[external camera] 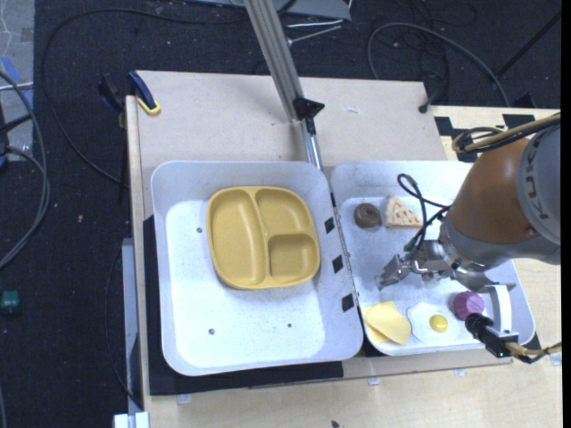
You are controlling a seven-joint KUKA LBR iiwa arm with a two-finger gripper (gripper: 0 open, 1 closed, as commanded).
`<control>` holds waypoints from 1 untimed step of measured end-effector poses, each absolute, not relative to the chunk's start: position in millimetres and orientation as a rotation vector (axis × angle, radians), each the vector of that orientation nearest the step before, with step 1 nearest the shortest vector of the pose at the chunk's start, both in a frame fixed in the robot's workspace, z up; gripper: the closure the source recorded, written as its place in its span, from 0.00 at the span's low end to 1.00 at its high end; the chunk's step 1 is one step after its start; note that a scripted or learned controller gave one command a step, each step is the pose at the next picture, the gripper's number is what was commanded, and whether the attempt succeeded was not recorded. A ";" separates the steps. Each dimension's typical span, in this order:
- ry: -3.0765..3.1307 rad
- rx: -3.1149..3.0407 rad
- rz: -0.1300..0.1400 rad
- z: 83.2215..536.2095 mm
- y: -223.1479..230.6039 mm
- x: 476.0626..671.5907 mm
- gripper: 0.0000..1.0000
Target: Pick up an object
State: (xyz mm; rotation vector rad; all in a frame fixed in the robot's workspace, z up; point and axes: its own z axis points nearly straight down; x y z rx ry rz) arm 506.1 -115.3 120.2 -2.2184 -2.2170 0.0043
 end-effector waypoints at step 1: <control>-2.218 -2.223 0.000 133.6 -116.1 507.4 1.00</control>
